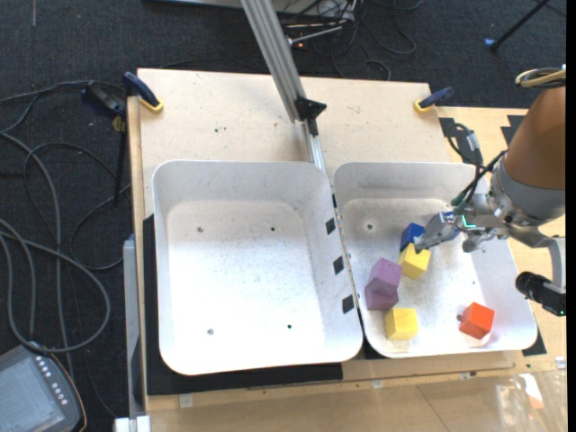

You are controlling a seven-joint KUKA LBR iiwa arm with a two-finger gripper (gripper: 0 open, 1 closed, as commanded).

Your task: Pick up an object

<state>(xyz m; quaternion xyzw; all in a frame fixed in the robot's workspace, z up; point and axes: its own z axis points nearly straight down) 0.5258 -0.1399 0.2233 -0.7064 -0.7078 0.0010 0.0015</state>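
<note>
The right bin (360,192) holds a blue block (411,234), a yellow block (415,262) just in front of it, a purple block (383,284), a second yellow block (401,323) near the front wall, and an orange block (477,319) at the front right. My gripper (438,231) reaches in from the right and sits low, right beside the blue block and just above the upper yellow block. The view does not tell whether anything is between its fingers.
The left bin (180,187) lies beside the right one, sharing a middle wall with black clips (342,264). A metal pole (279,48) slants over the bench's back. Clamps (144,93) hold the board's corners. Cables lie on the floor at left.
</note>
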